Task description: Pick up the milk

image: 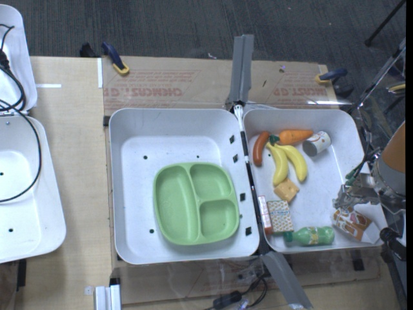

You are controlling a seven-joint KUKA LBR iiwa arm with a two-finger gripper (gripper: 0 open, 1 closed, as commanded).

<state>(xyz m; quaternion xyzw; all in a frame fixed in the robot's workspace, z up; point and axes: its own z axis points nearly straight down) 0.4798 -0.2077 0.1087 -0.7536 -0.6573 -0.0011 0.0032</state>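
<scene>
In the right bin (348, 131), open fingers (352, 196) hover just above the milk (353, 223).

Left bin (122, 173): green three-compartment plate (197, 203), sitting toward the right and front. Right bin (352, 124): hot dog (259, 148) at the back left, carrot (295, 136) just beside it, two bananas (288, 161) below the carrot, grey can (317, 143) on its side right of the carrot. Cheese-like yellow chunk (286, 190) in front of the bananas, patterned box (279, 216) in front of that, green bottle (310, 236) lying along the front wall. Blue clamps (115, 57) at the bench's back corners.
</scene>
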